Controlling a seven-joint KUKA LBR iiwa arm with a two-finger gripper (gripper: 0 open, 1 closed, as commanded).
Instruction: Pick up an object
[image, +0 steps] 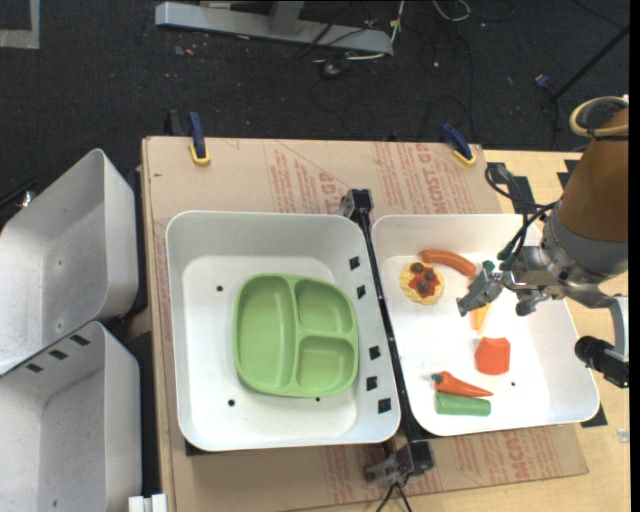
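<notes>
At the near edge of the right bin (560, 405), a green stick-shaped toy (463, 404) is seen lying flat, with an orange carrot-like piece (461, 383) just behind it; an orange-red block (492, 355) is placed a little farther back; in the left bin (190, 260) a green divided plate (296, 335) is set; over the right bin the hand (482, 294) is held above a small yellow-orange piece (479, 318), its fingers spread and nothing pinched; beyond, a small tart-like toy (422, 281) and an orange sausage shape (449, 262) are seen; the bench (260, 175) is clamped at its far edge.

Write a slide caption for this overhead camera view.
Robot gripper hovers over toy food in the right bin; a green divided plate sits in the left bin.
</notes>
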